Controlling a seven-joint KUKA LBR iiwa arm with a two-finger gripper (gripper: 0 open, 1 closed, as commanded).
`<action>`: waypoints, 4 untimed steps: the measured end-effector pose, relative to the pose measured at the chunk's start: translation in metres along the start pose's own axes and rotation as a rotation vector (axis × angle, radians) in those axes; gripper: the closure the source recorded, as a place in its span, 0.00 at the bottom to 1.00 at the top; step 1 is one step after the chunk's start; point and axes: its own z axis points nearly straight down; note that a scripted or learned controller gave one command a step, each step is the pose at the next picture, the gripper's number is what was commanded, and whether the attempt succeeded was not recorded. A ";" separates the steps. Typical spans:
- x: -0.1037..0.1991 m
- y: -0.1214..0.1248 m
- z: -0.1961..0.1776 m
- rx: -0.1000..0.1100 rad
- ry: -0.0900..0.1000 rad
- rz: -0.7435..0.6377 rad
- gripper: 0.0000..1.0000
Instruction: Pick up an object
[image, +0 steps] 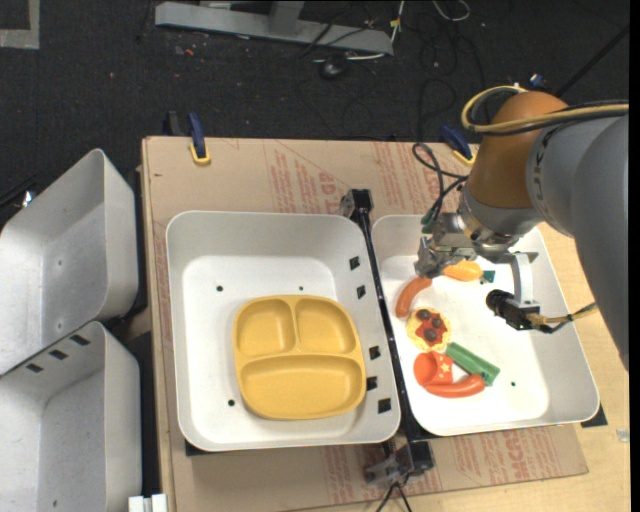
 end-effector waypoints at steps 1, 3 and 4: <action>-0.006 0.003 -0.045 -0.004 -0.001 0.001 1.00; -0.001 0.015 -0.141 -0.005 -0.001 -0.002 1.00; 0.051 -0.002 -0.124 0.003 0.002 -0.006 1.00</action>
